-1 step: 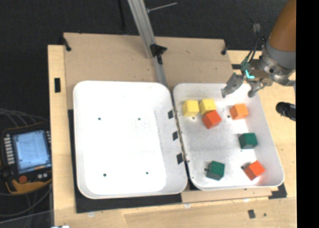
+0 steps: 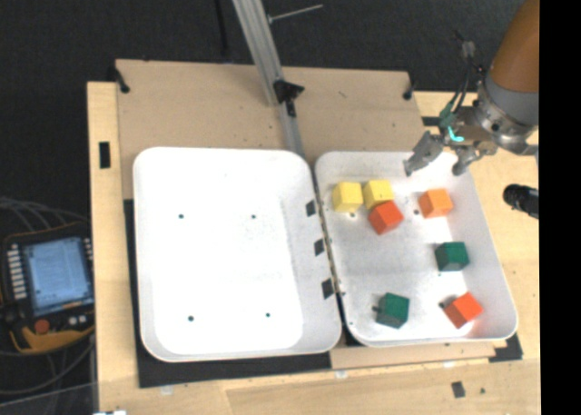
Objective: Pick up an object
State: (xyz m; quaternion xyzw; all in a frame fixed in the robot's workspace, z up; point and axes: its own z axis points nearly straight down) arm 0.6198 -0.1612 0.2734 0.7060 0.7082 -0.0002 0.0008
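From the camera above the bench, two shallow white bins sit side by side on the wooden bench top (image 2: 381, 95); the left bin (image 2: 227, 254) shows a bare white floor with a few small dark dots; the right bin (image 2: 490, 250) carries all the blocks.

Counted, there are seven blocks: two yellow, three orange or orange-red, two dark green; the first yellow block (image 2: 347, 196) and the second yellow block (image 2: 379, 192) stand touching in a row near the bin's far left corner; an orange-red block (image 2: 385, 216) sits just in front of the second yellow one, touching or nearly so; a lighter orange block (image 2: 436, 202) lies to its right, apart from it; one green block (image 2: 451, 256) rests near the right wall, the other green block (image 2: 392, 310) near the front edge; the last orange-red block (image 2: 463, 310) sits at the front right corner.

The gripper (image 2: 443, 155) hangs over the far rim of the right bin, its two fingers spread wide with clear space between them and nothing held; the grey wrist and orange band rise to the right; the lighter orange block lies nearest, just in front of the fingertips, the second yellow block a little further to the left.

A slanted metal pole (image 2: 259, 32) crosses the bench's far side; a handheld control pendant (image 2: 53, 275) lies off the bench at left.
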